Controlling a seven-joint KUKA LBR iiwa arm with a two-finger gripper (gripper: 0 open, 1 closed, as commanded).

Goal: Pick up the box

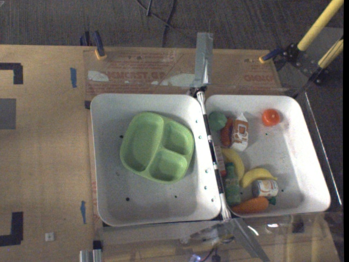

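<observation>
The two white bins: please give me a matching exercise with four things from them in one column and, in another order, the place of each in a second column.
Things:
1. green divided plate
2. orange ball
3. carrot
4. small carton box

Places:
A. far right part of the right bin
B. near edge of the right bin
C. middle of the left bin
D. far left part of the right bin, beside a green toy

Pairs: 1-C, 2-A, 3-B, 4-D
</observation>
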